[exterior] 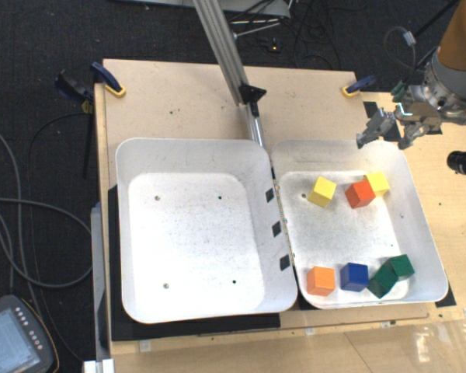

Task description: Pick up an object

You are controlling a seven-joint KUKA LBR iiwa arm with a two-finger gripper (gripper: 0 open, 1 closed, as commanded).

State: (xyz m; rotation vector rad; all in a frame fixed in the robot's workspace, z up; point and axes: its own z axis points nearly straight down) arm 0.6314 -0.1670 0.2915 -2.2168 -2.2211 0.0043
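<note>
My gripper (390,133) hangs above the far right rim of the right bin (419,231), open, with nothing between its fingers. In that bin lie two yellow blocks (322,191) (377,183) with a red block (359,193) between them, near the far side. Along the near side sit an orange block (321,280), a blue block (355,277) and two green blocks (383,280) (401,266) touching each other. The gripper is above and behind the red and yellow blocks, apart from them.
The left bin (140,231) lies beside the right one. A slanted metal pole (221,37) crosses from the top to the gap between the bins. Clamps (109,80) (359,86) sit at the bench's far corners.
</note>
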